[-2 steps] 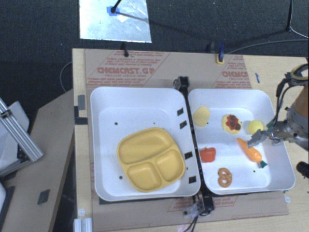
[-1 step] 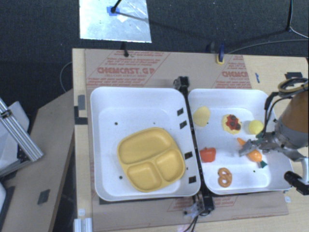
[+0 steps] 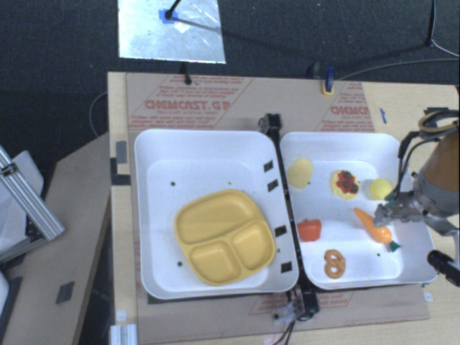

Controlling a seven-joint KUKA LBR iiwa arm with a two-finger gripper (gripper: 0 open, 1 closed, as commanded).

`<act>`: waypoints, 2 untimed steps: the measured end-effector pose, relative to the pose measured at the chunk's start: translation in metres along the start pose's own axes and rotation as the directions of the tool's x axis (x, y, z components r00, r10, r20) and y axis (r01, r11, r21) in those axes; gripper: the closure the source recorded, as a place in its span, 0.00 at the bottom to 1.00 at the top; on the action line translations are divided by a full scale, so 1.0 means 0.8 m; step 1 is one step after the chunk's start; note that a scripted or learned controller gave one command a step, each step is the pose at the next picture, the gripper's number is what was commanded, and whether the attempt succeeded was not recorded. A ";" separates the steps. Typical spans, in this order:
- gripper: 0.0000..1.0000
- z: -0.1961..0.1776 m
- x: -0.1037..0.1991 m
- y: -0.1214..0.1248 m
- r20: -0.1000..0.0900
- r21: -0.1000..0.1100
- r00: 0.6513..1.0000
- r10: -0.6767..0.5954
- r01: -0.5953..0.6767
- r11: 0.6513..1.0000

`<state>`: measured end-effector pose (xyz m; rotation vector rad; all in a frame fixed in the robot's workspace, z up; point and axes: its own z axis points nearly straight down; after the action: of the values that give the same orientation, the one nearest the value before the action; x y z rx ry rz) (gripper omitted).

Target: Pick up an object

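The surface (image 3: 237, 103) carries 2 white bins side by side, the left bin (image 3: 154, 192) and the right bin (image 3: 345, 272), their inner walls touching along the middle.

The arm (image 3: 442, 175) reaches in from the right, over the right bin's right edge.

In the left bin lies a yellow tray (image 3: 224, 236) with 3 compartments, set toward the near side and turned at a slant.

The right bin holds 6 small items. A carrot (image 3: 374, 226) lies at a slant near the right wall, its green end toward the near corner. The tool (image 3: 392, 212) sits right at the carrot's upper side (touching it or just above it, hard to say), and whether it is released or clenched cannot be told here. A pizza slice (image 3: 346, 183) with red topping lies toward the far side, a pale yellow piece (image 3: 300, 171) to its left, a lemon (image 3: 379, 188) to its right. A red piece (image 3: 309, 230) sits near the divider, and a pretzel (image 3: 333, 262) lies near the front wall.
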<state>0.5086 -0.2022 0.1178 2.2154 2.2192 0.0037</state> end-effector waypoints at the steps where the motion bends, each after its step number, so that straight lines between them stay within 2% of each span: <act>1: 1.00 -0.079 0.003 -0.002 0.000 -0.001 1.000 -0.003 0.003 1.000; 2: 1.00 -0.159 0.001 0.004 0.001 -0.003 1.000 -0.004 0.004 1.000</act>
<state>0.5113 -0.2013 0.2452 2.2096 2.2216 0.0057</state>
